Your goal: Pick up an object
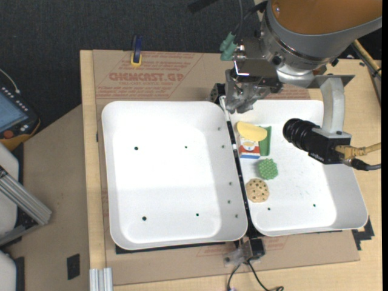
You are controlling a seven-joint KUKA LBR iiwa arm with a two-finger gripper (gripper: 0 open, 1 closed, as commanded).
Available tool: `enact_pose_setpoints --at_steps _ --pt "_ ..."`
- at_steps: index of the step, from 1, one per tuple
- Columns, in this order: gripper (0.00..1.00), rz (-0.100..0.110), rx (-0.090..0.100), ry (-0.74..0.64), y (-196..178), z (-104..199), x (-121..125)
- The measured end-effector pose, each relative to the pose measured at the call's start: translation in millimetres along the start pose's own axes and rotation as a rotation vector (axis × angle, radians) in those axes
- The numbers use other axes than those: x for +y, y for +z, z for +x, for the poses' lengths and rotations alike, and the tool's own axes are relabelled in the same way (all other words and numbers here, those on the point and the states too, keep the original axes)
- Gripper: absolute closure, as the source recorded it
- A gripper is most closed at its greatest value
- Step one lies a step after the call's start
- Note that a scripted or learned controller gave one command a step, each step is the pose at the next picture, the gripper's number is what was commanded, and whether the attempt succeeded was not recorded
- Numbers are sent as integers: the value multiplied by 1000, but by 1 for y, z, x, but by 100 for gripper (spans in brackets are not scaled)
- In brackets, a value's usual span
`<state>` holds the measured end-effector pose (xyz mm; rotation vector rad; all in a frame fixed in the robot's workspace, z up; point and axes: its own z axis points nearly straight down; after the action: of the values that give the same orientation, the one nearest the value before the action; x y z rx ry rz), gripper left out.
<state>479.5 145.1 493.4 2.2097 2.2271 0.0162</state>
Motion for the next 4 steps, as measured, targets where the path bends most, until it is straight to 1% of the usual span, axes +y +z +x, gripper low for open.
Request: enact_pose_setpoints --at_steps 1,2,3,4 --pt "100 1 -1 3 -43 60 59" --pt "100 14 -3 2 -42 81 3" --pt "0 13 -5 7 -41 80 6" --pt "0 13 -5 7 -41 80 6"
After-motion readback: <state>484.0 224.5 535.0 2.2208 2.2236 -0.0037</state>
